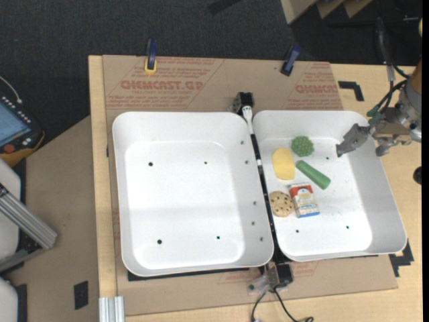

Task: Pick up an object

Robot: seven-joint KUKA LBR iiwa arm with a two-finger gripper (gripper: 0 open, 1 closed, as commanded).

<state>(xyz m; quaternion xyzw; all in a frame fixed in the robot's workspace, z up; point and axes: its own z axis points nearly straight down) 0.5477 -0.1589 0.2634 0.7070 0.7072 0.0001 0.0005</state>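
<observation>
Several small objects lie in the left half of the right bin (375, 206): a green knobbly ball (302, 145), a yellow block (283, 164), a green cylinder (314, 174), a round cookie (281, 204) and a red-and-white carton (305, 200). My gripper (366, 145) hangs over the bin's upper right part, to the right of the green ball and apart from every object. Its fingers are spread open with nothing between them.
The left bin (134, 180) sits beside the right one on a cardboard sheet (201, 79). Blue clamps (151, 54) (291, 59) hold the sheet's far edge. Cables and a connector (275, 280) lie at the near edge between the bins.
</observation>
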